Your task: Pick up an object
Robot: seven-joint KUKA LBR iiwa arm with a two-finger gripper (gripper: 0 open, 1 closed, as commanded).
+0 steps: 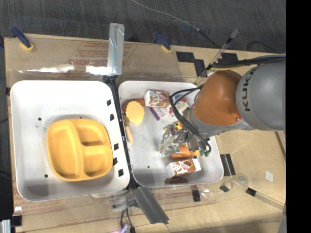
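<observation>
I see a cardboard-covered bench (58, 50) on dark ribbed flooring (63, 6), with blue clamps (22, 39) along its far edge. Two white bins sit side by side, their inner rims touching. The left bin (29, 96) holds a yellow divided tray (80, 148) near its centre, with bare white floor around it. The right bin (146, 171) is crowded: a yellow round piece (134, 112) near the dividing rim, a purple-and-white carton (159, 103) at the far wall, a small brown-and-white carton (184, 167) near the near wall, and an orange item (181, 154) just beside the gripper (174, 141). The arm (243, 101) overhangs the bin's right rim. The gripper sits low mid-bin; I cannot tell its opening or whether it grasps anything. Open floor remains at the bin's near-left corner.
</observation>
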